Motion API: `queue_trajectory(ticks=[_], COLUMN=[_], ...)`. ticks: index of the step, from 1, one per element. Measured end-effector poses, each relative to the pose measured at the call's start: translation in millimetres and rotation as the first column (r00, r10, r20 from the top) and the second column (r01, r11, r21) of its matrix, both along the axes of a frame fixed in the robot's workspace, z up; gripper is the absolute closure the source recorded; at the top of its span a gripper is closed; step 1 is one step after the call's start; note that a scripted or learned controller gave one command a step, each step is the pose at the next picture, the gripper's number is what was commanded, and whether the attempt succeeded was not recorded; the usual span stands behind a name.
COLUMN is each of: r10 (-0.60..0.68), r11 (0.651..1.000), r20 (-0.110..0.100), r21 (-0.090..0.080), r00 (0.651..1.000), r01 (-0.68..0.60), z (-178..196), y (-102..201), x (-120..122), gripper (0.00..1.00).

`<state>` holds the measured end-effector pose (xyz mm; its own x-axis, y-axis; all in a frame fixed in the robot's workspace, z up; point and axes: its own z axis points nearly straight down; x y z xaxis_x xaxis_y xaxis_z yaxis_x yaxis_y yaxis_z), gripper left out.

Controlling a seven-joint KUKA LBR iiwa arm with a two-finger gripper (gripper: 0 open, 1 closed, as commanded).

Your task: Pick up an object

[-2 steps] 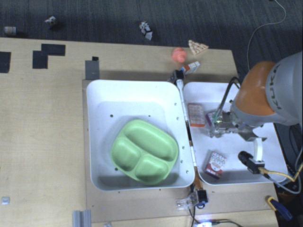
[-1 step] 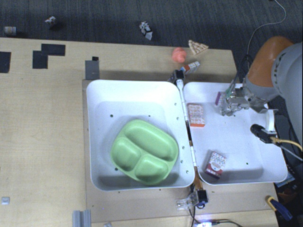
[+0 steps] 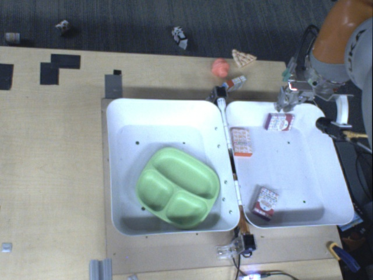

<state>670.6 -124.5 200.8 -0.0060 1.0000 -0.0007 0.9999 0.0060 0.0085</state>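
We look down at a slant on a pale wooden bench (image 3: 52,174), with dark carpeted floor (image 3: 145,10) running along the top of the view and a few small bits of litter scattered on it. Two shallow white bins sit side by side on the bench, touching along a shared edge. The left bin (image 3: 125,127) holds a green divided plate (image 3: 178,185) (three compartments, lying slightly tilted toward the bin's near right corner). The right bin (image 3: 315,174) holds three small printed packets: one red-and-white packet (image 3: 279,122) near the far edge, one orange-and-white packet (image 3: 240,141) close to the bin's left wall, and a third packet (image 3: 265,202) near the front, resting at an angle. Just beyond the bins, on the bench, lie a pink ball (image 3: 220,67) and a wedge-shaped toy (image 3: 243,58). The arm comes in from the upper right, its orange band (image 3: 341,25) bulking large at that corner, the wrist bent downward. The gripper (image 3: 287,101) hangs at the far rim of the right bin, just above the red-and-white packet in the view and very near it; we cannot tell whether it touches. Nothing is visibly held, and we cannot tell how the jaws stand.
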Motion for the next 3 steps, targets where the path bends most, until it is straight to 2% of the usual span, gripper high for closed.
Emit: queue_trajectory(ticks=[1,2,3], r10=[-0.001,-0.001,-0.004], r11=[1.000,1.000,1.000], r20=[-0.004,0.003,0.013], r21=[0.000,-0.001,-0.001], r00=[1.000,1.000,1.000], r01=[0.001,0.001,0.004], z=[-2,-102,-109], y=[0,21,16], x=[-1,-18,-77], gripper=[0.00,0.00,0.00])
